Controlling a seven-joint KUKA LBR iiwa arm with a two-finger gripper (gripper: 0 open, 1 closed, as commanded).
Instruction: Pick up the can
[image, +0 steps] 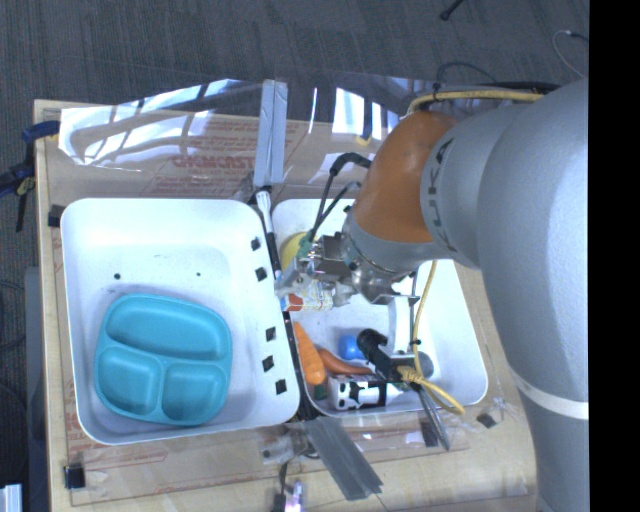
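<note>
Against the left wall of the right shallow white plastic bin, the grey arm's two-finger gripper hangs low over a small pale can with a printed, slightly shiny wrap. That is my reading of the thing, since the wrist hides much of its shape. The can sits just beside the wall that divides the two bins, touching or nearly touching the gripper's metal tip. Whether the gripper is closed on it or merely poised at it, I cannot tell from this angle.

The step in hand looks like the grasp itself, with the lift not yet done. The next move calls for a firm squeeze across the can's rounded sides and a straight rise. Thin smooth metal may slip or dent, and the wall leaves little room on that side.

Crowding the can are a rounded yellow thing above, a smooth orange carrot-shaped toy below, a small glossy blue thing, and a black-and-white block near the front wall. The left white bin holds a matte teal plastic plate with three compartments, well apart.
</note>
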